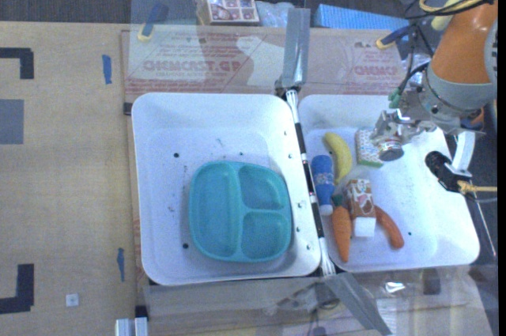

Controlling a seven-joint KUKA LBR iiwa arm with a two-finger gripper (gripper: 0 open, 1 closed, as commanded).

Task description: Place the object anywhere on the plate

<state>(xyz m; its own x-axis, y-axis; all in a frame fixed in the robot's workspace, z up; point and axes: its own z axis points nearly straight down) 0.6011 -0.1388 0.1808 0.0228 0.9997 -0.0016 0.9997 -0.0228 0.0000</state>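
A teal divided plate (239, 210) lies in the left bin (158, 129) with nothing on it. In the right bin (443, 224), my gripper (387, 141) hangs low near the bin's back. A small pale green packet (367, 149) sits right against its left side. A yellow banana (341, 154), a blue bottle (321, 179), an orange carrot (341, 232), a small brown carton (360, 202) and an orange sausage-shaped toy (389, 227) are clustered along the bin's left side.
A metal divider (304, 168) runs between the two bins. A black part (443, 168) sticks into the right bin from the right edge. Cardboard boxes and clutter stand behind the bench.
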